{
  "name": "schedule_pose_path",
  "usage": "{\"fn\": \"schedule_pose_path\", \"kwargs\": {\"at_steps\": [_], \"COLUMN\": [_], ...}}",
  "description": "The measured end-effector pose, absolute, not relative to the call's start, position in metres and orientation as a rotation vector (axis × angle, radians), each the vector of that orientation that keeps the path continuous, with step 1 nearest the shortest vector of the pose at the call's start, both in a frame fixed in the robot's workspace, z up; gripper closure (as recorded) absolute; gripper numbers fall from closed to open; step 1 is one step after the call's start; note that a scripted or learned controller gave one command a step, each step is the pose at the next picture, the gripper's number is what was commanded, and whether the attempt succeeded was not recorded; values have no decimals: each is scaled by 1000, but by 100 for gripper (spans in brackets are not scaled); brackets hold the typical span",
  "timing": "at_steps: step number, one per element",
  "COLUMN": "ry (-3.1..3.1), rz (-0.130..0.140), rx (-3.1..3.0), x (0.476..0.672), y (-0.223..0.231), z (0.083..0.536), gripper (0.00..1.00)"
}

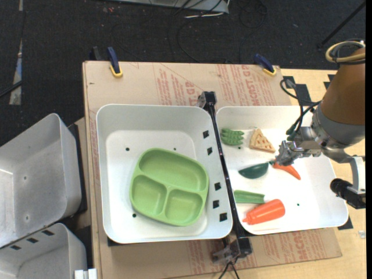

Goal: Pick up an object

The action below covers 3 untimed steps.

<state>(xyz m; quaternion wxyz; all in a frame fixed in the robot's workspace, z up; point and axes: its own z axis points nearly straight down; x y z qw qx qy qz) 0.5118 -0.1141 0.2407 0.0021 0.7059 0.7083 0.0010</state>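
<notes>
Right bin [325,220] holds the candidates for pickup. The hand [289,156] sits low over this bin's right-centre, directly above the stem end of a small orange carrot [289,170], which lies on the bin floor with its tip pointing lower right. Whether the hand is spread or pressed together cannot be told from this angle; no item is visibly between its parts.

Just left of the carrot lies a dark green leaf-shaped piece [254,170], close enough that it could be caught in the same closure. Above it lie a tan wedge [261,140] and a light green ridged item [232,136]. Lower in the bin are a green pod [248,197] and a large orange pepper-like piece [265,211].

Assessment: the carrot appears to be moulded toy food, so likely light, stiff and smooth, prone to slipping. The tapered body favours a grip across the thicker stem end.

Left bin [110,156] holds a green divided plate [169,186].
</notes>
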Motion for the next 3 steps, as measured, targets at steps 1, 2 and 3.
{"fn": "schedule_pose_path", "kwargs": {"at_steps": [1, 2, 3], "ry": [2228, 2231, 2231], "rz": [3, 3, 4], "rx": [2212, 2211, 2210], "x": [518, 521, 542], "y": [-66, -12, 42], "z": [247, 249, 248], "gripper": [100, 100, 100]}}
